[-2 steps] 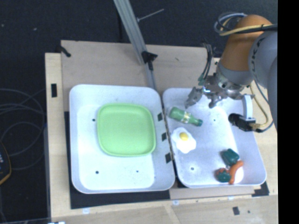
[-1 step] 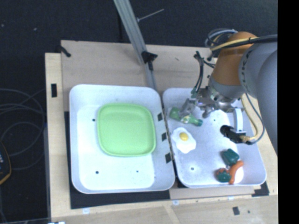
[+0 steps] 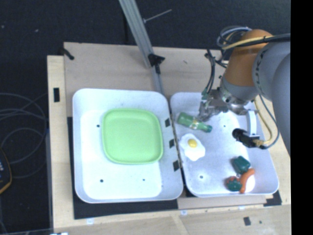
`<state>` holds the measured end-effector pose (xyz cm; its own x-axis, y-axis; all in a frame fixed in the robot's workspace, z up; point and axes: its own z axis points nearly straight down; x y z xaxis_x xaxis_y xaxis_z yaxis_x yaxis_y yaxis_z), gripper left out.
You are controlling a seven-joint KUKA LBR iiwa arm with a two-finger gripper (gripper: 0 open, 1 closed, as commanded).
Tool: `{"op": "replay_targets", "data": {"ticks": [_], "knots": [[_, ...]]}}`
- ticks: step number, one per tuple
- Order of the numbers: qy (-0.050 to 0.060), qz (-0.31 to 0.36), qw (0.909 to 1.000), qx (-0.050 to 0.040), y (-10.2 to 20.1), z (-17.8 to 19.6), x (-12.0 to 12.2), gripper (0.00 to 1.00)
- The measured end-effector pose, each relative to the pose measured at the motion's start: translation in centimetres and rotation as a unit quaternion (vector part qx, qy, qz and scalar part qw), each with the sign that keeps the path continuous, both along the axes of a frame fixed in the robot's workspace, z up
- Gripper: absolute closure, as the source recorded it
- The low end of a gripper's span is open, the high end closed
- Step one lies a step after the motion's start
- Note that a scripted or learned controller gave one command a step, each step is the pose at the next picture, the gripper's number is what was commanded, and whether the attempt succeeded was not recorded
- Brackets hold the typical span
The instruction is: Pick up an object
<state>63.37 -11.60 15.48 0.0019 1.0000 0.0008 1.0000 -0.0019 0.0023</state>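
In the right bin (image 3: pixel 215 180) lie a green bottle (image 3: pixel 193 123) on its side, a toy fried egg (image 3: pixel 192 147), a dark green block (image 3: pixel 240 163) and an orange and white piece (image 3: pixel 243 181) at the front right. My gripper (image 3: pixel 205 112) hangs over the bin's back part, with its tip just right of the green bottle's far end. A light green square plate (image 3: pixel 132 135) rests in the left bin (image 3: pixel 88 180).
A grey metal pole (image 3: pixel 138 28) slants up from the bench behind the bins. A black cable connector (image 3: pixel 243 136) hangs by the arm over the right bin. The wooden bench edge (image 3: pixel 122 67) runs behind both bins.
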Motion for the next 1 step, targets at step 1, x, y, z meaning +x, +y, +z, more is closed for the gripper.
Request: {"op": "replay_targets", "data": {"ticks": [1], "knots": [[-0.001, 0.001, 1.0000, -0.0005, -0.15, 4.34, 0.49, 1.00]]}}
